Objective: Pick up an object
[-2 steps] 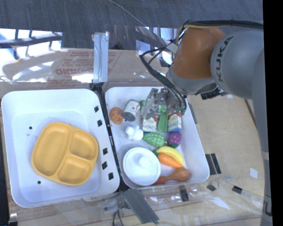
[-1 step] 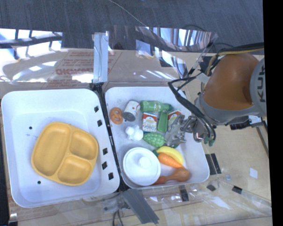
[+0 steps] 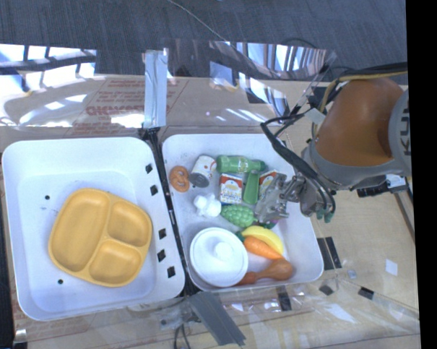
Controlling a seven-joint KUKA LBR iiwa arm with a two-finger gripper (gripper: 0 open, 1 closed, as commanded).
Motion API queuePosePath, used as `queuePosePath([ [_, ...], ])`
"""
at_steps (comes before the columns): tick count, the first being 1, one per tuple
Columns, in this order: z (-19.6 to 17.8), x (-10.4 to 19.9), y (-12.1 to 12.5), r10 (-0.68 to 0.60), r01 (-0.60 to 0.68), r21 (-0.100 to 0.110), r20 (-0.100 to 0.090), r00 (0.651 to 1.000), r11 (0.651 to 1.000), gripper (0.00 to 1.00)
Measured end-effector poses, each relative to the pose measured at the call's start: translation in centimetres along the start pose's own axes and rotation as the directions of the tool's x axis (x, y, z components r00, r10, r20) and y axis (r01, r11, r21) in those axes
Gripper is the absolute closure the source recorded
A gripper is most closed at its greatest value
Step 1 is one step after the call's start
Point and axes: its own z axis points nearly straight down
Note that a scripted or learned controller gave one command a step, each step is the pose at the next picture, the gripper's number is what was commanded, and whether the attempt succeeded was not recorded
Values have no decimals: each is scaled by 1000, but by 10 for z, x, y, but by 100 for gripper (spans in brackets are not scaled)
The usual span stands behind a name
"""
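Under the claw, banana lies diagonally.

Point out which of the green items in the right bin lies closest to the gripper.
The upright green box, just left of the gripper. The green bottle lies farther up the bin; the bumpy green vegetable sits lower left.

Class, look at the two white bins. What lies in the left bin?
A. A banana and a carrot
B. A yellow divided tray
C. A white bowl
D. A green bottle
B: the yellow tray, with its three compartments, lies alone in the left bin, while the bowl, banana, carrot and green bottle all sit in the right bin.
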Motion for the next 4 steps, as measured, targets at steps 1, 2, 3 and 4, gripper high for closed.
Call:
queuePosePath([
  [1, 49, -56, 20, -47, 47, -2, -4, 999, 999, 100],
  [2, 126, 1, 61, -201, 201, -3, -3, 980, 980, 100],
  [3, 66, -61, 53, -60, 60, -1, 1, 998, 998, 100],
  [4, 28, -69, 8, 144, -144, 0, 0, 990, 990, 100],
])
